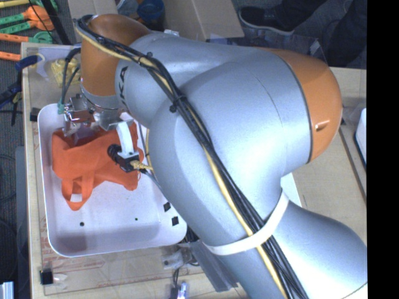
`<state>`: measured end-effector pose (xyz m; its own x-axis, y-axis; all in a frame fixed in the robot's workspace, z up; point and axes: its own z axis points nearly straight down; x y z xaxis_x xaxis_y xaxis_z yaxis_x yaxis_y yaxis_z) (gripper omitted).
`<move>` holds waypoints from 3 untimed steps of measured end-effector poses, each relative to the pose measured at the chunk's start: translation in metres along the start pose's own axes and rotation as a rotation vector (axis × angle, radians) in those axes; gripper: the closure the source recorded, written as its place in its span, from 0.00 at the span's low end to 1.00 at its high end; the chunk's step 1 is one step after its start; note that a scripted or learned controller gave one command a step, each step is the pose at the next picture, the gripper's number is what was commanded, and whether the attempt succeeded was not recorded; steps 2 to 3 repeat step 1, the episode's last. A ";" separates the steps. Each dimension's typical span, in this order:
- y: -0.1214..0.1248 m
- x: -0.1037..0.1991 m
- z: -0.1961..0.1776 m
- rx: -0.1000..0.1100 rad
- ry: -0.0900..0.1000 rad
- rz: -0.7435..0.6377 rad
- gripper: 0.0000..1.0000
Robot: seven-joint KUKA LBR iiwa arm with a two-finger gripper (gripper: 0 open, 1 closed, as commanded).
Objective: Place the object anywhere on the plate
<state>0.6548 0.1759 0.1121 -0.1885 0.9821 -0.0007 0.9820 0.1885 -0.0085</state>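
Camera view, as I read it from my station: the grey arm (pixel 249 167) fills most of the frame, sweeping from the lower right up to the upper left, with its orange band (pixel 103 48) above the wrist. The claw (pixel 78 120) hangs at the left of the frame over a shallow white bin (pixel 93 229) on the desk (pixel 324 185). It sits right at the top edge of a crumpled orange cloth (pixel 87 161), which lies in the upper half of that bin, at the left of the frame. I cannot tell whether the claw is open or closed, nor whether it has any of the cloth in it. A white tag with a black clip (pixel 124 145) hangs beside the wrist, over the cloth's right side. Black cables (pixel 206 142) run along the arm.
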 end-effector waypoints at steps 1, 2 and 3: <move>0.000 0.000 -0.001 -0.001 0.000 0.000 0.00; 0.000 0.000 -0.001 -0.001 0.000 0.000 0.00; 0.000 0.000 -0.001 -0.001 0.000 0.000 0.00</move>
